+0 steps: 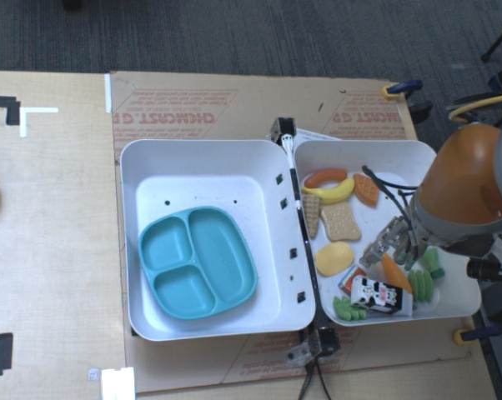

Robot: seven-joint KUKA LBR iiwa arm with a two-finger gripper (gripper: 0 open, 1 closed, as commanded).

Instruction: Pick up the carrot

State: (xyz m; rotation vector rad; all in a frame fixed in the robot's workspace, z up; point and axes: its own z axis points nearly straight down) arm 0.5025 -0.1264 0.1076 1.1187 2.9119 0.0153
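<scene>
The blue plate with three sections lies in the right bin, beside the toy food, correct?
Not quite. The camera view shows the blue plate in the left bin. The toy food, such as the banana and the carrot, lies in the right bin.

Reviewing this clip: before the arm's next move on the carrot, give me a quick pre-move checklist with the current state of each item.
1. Carrot located in the right bin: ok.
2. End effector positioned over the carrot: ok, it sits right at the carrot's upper end.
3. Carrot seen between the fingers: cannot tell.
4. Room around the carrot: not ok; green vegetable and black-and-white carton crowd it.
5. Teal tray in the left bin away from the work: ok.
</scene>
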